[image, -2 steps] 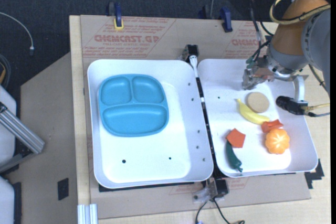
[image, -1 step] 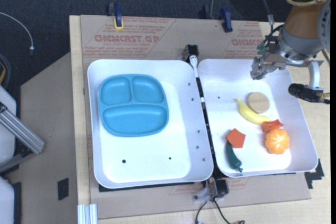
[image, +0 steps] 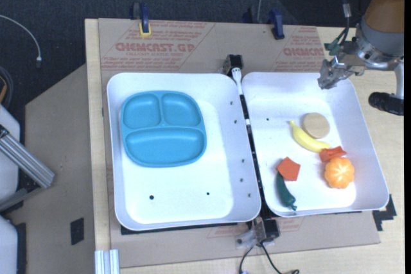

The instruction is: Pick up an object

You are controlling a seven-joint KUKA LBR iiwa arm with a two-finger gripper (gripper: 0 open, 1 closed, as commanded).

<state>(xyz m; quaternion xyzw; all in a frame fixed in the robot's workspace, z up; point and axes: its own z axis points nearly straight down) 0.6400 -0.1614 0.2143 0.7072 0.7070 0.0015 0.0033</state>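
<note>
The right bin (image: 276,102) holds a yellow banana (image: 307,137), a tan round cookie-like piece (image: 316,125), an orange fruit (image: 339,172), a small red-orange piece (image: 332,153) beside it, a red-orange block (image: 289,169) and a dark green pepper (image: 286,192). My gripper (image: 332,76) hangs over the far right corner of that bin, above and behind the cookie, with nothing visible between its fingers. The arm reaches in from the upper right.
The left bin (image: 180,196) carries a blue divided plate (image: 164,128). Both bins rest on a brown board (image: 192,45) held by blue clamps (image: 142,16) at the back. A black divider strip (image: 243,106) runs between the bins.
</note>
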